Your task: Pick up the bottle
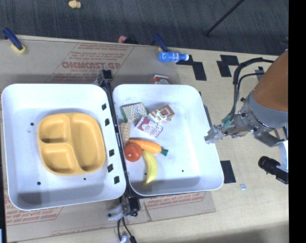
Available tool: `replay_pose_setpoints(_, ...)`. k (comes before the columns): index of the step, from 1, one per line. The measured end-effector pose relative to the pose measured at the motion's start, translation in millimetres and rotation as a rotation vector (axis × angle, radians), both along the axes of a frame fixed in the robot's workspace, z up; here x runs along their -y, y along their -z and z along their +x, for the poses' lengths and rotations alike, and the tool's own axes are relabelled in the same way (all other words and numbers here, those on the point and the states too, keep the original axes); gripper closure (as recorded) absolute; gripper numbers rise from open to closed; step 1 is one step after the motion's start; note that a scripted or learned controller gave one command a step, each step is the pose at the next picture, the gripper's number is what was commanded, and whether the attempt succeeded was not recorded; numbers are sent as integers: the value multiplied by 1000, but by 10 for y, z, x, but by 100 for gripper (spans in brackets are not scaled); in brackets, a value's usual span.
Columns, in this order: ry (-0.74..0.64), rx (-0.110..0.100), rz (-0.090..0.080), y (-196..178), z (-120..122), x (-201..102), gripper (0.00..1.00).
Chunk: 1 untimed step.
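A small blue bottle lies on its side on the cardboard bench top, behind the right bin's far edge and outside both bins. My gripper hangs at the right bin's right rim, just outside it and well to the front right of the bottle. Nothing shows in the gripper. The grey arm with its orange band reaches in from the right edge.
The right bin holds small cartons, a waffle cone, a tomato, a carrot and a banana. In the left bin lies a yellow divided plate. Black clips sit between the bins.
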<state>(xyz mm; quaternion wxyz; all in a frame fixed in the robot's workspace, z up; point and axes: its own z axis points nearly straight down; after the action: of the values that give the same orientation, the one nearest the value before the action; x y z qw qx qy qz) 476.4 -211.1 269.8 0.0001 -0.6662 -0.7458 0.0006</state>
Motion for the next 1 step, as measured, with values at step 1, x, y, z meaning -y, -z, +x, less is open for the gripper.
replay_pose_setpoints(1, -43, -2, 2, 21, -1, -4, 100)
